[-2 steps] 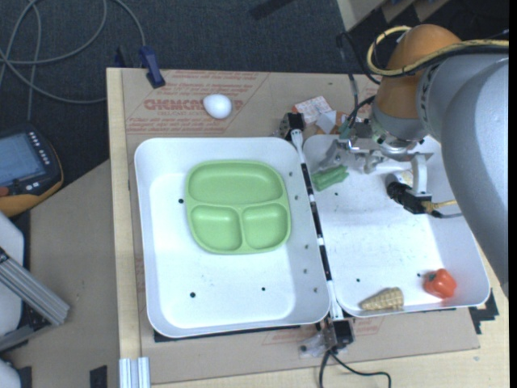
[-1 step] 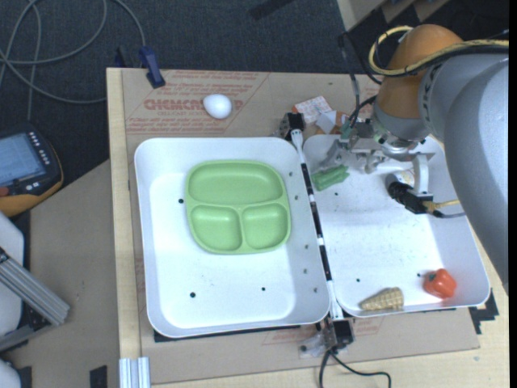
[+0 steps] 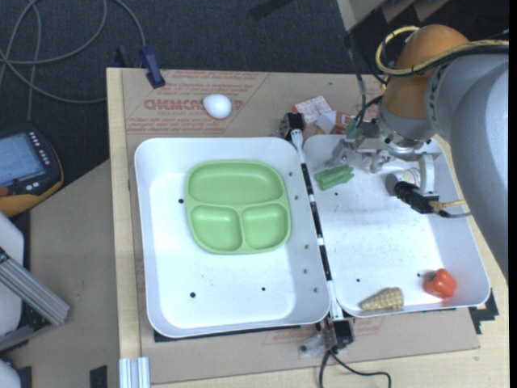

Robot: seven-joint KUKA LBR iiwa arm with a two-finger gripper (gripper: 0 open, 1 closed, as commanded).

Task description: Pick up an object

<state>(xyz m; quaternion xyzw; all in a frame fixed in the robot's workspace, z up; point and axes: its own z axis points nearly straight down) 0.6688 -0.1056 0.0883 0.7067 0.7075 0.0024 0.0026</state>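
My gripper [image 3: 361, 152] hangs low over the far left corner of the right bin [image 3: 388, 241], under the grey wrist and the orange band [image 3: 420, 63]. A small green oblong object [image 3: 333, 177] lies on the bin floor just left of and below the gripper, touching or nearly touching it; I cannot tell which. A tan waffle cone piece [image 3: 381, 300] rests by the near wall. A red pepper-like toy [image 3: 440, 283] sits in the near right corner.
The left bin [image 3: 161, 273] holds a light green divided plate [image 3: 239, 206]. On the bench behind the bins lie a white egg [image 3: 216, 105], a blue clip [image 3: 150, 65] and a crumpled wrapper [image 3: 315, 111]. A black cable part [image 3: 412, 196] hangs beside the wrist.
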